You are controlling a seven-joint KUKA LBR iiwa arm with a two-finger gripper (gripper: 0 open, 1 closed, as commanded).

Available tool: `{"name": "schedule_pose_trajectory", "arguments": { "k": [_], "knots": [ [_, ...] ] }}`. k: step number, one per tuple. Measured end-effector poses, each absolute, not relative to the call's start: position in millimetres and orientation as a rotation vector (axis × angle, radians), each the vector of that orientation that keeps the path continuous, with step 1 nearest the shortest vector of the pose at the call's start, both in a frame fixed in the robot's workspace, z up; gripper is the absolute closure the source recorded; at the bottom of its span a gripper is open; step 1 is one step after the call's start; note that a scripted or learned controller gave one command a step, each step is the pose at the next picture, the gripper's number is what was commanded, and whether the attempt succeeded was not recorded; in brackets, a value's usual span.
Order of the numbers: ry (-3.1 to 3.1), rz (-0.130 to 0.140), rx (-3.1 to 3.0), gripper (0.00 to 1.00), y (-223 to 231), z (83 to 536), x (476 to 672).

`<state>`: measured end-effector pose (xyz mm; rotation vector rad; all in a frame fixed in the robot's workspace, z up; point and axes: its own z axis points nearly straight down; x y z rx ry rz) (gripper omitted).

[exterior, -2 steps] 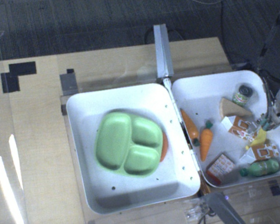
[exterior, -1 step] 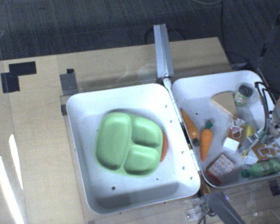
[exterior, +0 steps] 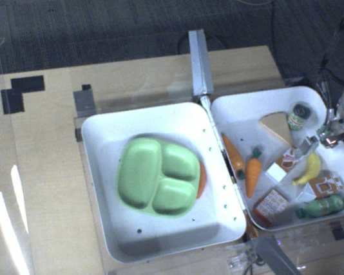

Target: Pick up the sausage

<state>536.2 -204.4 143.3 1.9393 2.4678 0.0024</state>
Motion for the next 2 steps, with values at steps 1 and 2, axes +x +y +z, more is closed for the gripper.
{"name": "schedule_pose_trajectory", "arguments": {
  "k": [1, 2],
  "knots": [
    [2.288, 0.002, 2.151, 0.0, -163, 127, 595.9],
    [2.405, 0.003, 2.017, 0.0, -146, 94, 563.1]
  ]
}}
